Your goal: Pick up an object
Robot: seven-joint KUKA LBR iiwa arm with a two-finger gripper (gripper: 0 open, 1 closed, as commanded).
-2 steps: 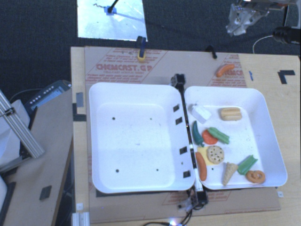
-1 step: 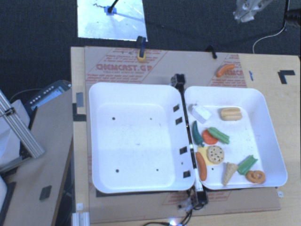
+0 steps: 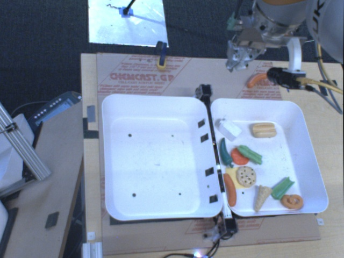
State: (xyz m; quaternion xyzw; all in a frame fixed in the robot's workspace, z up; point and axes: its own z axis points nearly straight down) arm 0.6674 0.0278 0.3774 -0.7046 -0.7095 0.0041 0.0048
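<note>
- There is one camera, fixed above the bench, and it looks down at a slant.
- It stands far enough to take in both white bins completely: the left bin and the right bin lie side by side in the lower and middle part of the picture.
- The far edge of the bench is toward the top, where a dark floor appears behind it.
- The arm comes in from the upper right corner, and the frame cuts it off above the wrist.
- On the left, the view reaches past the bench to a metal rail.
</note>
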